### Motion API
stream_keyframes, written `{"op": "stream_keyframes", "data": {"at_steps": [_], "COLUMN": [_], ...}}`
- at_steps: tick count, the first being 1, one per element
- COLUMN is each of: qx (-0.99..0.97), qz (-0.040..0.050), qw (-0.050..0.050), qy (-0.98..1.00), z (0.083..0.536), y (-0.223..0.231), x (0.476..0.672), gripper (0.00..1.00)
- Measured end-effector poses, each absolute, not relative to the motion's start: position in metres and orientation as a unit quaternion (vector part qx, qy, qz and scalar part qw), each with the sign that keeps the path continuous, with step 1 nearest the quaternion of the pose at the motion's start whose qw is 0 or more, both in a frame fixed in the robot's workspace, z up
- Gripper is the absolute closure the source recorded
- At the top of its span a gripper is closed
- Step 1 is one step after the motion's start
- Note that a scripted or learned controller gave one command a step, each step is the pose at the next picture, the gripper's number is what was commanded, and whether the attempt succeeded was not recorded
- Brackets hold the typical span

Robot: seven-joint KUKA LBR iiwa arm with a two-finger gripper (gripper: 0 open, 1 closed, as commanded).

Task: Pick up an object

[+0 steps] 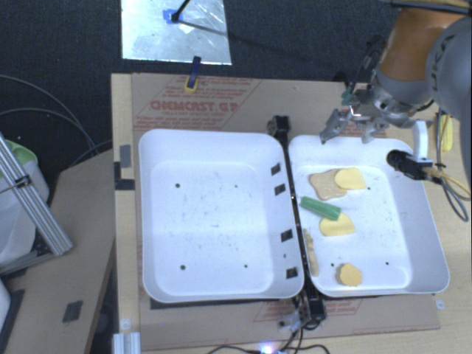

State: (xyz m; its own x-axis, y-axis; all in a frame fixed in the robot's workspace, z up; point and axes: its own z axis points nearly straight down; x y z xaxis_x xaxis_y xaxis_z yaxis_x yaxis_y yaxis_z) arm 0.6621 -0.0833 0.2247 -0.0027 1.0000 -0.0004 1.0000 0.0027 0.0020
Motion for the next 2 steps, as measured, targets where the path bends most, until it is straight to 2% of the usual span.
{"op": "stream_keyframes", "data": {"at_steps": [1,2], "qx": [0.709,0.703], "qz": [-0.0044,0.0029], "qw": [-0.005,0.001], "qy": [0.706,0.711], "z": [0.119,0.188], "y": [-0.119,-0.037], "x": [0.575,0.562], "gripper": [0.00,0.00]}}
